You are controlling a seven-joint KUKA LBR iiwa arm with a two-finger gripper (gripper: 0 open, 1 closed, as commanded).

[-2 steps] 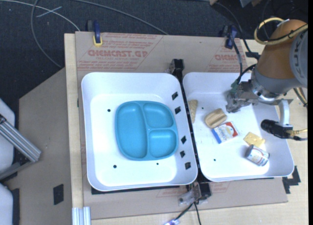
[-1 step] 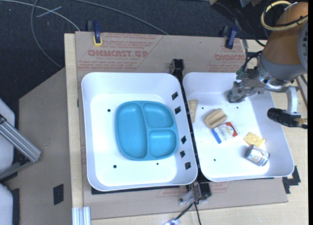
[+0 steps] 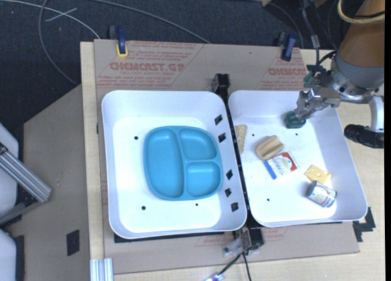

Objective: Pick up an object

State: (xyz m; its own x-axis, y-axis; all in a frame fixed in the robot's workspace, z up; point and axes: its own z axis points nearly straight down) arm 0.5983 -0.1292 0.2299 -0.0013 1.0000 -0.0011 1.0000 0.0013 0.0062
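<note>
In the camera view, you see two shallow white bins side by side on a cardboard-covered table. The left white bin holds a light-blue plastic plate with three compartments, lying flat near the bin's middle.

The right white bin carries the loose objects. A tan, bread-like roll lies near its centre, and just below it sits a small red, white and blue packet. Lower right of those, a yellow cheese-like wedge rests just above a small silver can lying on its side; whether the two touch is hard to make out. A pale cracker-like piece lies against the bin's left wall, partly hidden by the rim between the bins.

The grey arm with its orange band enters at the upper right of the frame, cut off by the frame edge. Its end effector is down at the upper part of the right bin, over a small dark-green thing. The fingertips blur into that thing, so you cannot tell how the end effector stands or whether it grips anything.
</note>
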